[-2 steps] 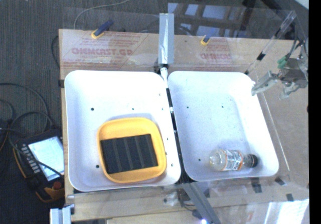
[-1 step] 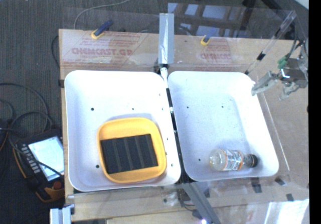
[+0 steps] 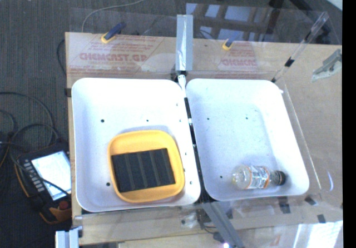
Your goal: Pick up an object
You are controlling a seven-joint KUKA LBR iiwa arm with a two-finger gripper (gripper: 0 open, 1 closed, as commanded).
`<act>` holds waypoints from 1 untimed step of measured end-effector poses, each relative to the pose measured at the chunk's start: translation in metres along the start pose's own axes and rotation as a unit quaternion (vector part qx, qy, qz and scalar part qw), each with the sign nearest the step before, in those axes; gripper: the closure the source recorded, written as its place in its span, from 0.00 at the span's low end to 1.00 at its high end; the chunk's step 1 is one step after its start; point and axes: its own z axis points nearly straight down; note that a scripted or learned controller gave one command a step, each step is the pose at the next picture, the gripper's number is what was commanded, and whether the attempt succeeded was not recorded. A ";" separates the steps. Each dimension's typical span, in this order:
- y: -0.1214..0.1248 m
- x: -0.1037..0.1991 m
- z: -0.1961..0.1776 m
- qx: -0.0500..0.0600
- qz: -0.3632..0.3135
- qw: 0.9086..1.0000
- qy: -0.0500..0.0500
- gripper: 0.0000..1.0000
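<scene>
On the counter, a yellow tray and bottle are lying ungrasped in their bins; tool state: cannot tell.

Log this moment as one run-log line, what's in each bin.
left bin: yellow tray, near front | right bin: clear bottle lying on its side, front edge | nothing lifted yet

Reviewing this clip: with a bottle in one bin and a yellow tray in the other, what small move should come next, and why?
Probably bring the arm in over the right bin and stop above the plastic bottle. The bottle lies on its side near that bin's front edge, apart from other things, and looks slimmer to grasp than the yellow tray in the left bin.
</scene>
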 end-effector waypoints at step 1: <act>-0.029 0.072 0.000 0.001 0.142 0.990 0.000 0.00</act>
